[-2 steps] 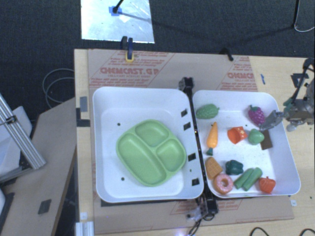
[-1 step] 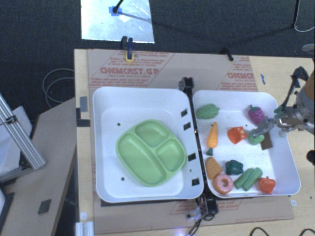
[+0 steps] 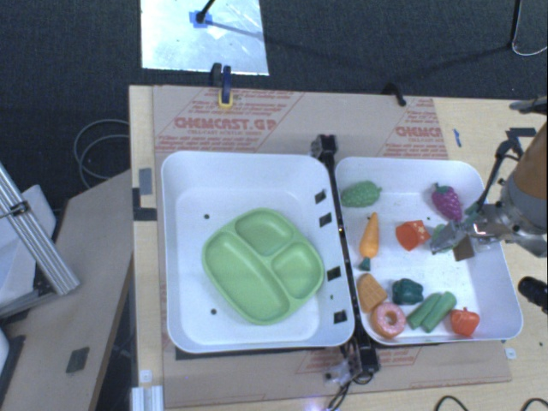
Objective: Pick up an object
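Seen from above, your bench carried two white bins side by side on printed cardboard. The left bin (image 3: 180, 187) held a pale green divided plate (image 3: 262, 265) and nothing the task could use. A black divider strip (image 3: 336, 229) ran between the bins. The pickable toys lay in the right bin (image 3: 505, 311): a green bumpy fruit (image 3: 360, 193) at the top, an orange carrot (image 3: 369, 235) below it, a red pepper (image 3: 411, 234) mid-bin and purple grapes (image 3: 446, 201) toward the far corner. Along the front edge sat a pink doughnut (image 3: 390, 319), a dark green vegetable (image 3: 408, 291), a green pod (image 3: 431, 310) and a red tomato (image 3: 464, 321).

Your gripper (image 3: 454, 242) hung low over the right bin, just beside the red pepper and below the grapes; whether it was parted or closed could not be made out, and nothing was visibly held. By that reading you were at the approach, with no grasp yet made. The next move would call for centring over one toy, likely the pepper, and closing cleanly without nudging its neighbours.

Around the bench, dark carpet, a shiny sheet (image 3: 204, 22) and cables framed the scene.
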